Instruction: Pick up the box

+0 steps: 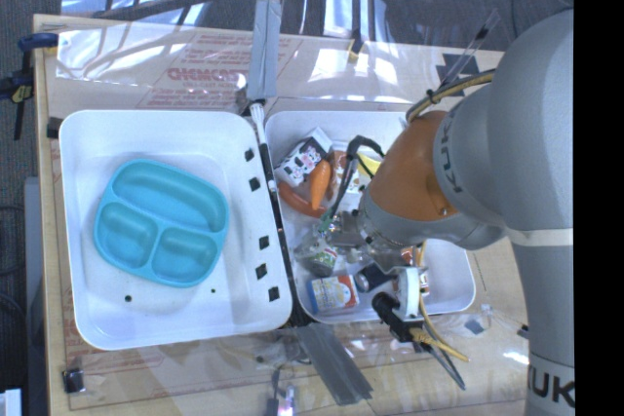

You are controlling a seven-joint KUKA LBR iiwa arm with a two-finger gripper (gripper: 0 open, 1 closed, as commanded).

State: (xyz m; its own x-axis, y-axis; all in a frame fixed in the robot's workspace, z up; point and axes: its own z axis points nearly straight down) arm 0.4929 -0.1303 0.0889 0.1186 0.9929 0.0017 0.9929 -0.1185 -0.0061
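A small white box [303, 158] with a black-and-white print lies tilted at the far left of the right bin [466, 292]. Next to it, on its right and near side, lies an orange carrot-shaped thing [314, 191]. My gripper [338, 232] is down in the middle of the right bin, a little nearer than the box and apart from it. The grey arm and its orange band hide most of the gripper. Crinkled clear wrapping [317, 258] lies just below the gripper.
A white packet with an orange label [332, 292] lies at the right bin's near edge. In the left bin [78, 209] sits a blue divided plate [161, 222]. A raised divider [265, 209] runs between the bins. The arm covers the right bin's right half.
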